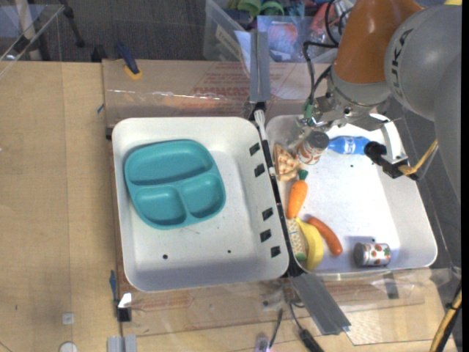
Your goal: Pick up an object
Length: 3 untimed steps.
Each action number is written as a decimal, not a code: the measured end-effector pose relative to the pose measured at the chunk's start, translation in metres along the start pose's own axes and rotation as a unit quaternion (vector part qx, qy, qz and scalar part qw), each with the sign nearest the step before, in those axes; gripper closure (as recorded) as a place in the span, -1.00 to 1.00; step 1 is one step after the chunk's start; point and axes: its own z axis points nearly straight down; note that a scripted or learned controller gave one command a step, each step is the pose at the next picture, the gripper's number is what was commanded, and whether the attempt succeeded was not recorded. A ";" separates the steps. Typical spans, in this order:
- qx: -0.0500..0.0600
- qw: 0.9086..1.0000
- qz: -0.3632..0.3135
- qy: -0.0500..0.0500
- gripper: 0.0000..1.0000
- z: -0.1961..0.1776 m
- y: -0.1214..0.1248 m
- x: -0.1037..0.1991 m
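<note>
Grey arm [432, 57], orange band [370, 39], black cables, black "KUKA" lettering.

On the grey arm [432, 50], just beside the orange band, stand dark letters that read in part as "UK", cut off and seen at a slant. The blue bottle [350, 146] and the small can [373, 253] in the right bin carry labels, but their print is too small to read.

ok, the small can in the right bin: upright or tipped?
Tipped. The can lies on its side on the right bin floor, its round end facing left.
</note>
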 end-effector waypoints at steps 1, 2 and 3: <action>-0.002 0.989 0.151 -0.001 1.00 -0.044 -0.006 -0.001; 0.001 0.996 0.084 0.000 1.00 0.000 -0.011 -0.037; 0.000 0.996 0.084 0.000 1.00 -0.010 -0.011 -0.037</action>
